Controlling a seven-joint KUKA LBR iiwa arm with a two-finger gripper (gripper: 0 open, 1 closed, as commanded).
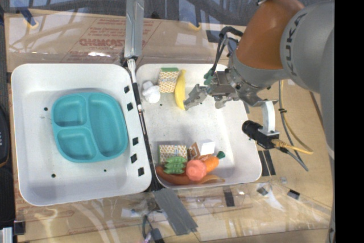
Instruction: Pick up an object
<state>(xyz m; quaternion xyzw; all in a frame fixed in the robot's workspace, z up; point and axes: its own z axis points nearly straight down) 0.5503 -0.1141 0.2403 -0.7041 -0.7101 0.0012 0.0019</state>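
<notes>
My gripper (206, 99) hangs over the middle of the right bin (239, 139), fingers pointing down and open, with nothing between them. Its left finger (193, 97) stands just right of a yellow banana (180, 88), close to it but apart. A checkered block (168, 79) lies left of the banana, and a small white lump (151, 92) sits by the bin's left wall. Heaped at the front of this bin are another checkered block (172, 152), a green toy (176, 165), a pink-red ball (196, 169), an orange carrot (211, 163) and a white block (206, 148).
The left bin (28, 173) holds a teal divided plate (89, 125). A black-clipped divider (138, 122) separates the bins. The grey arm with its orange band (267, 31) fills the upper right, above the right bin's far corner. A black cable fitting (259, 132) hangs at the bin's right rim.
</notes>
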